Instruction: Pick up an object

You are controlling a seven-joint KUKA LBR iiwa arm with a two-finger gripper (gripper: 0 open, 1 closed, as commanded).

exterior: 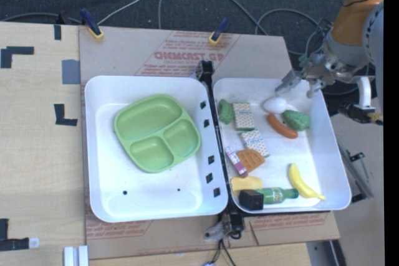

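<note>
green divided plate point(158, 132), left bin point(100, 152)

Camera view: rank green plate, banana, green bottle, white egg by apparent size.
1. green plate, by far largest.
2-3. green bottle and banana: look alike, unranked.
4. white egg, smallest.

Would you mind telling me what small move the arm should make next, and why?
Probably a short descent toward the white egg-shaped object. The tool sits above the right bin's far corner, nothing visible between its fingers, and that object lies just beside it, apart from the orange sausage and green piece.
</note>
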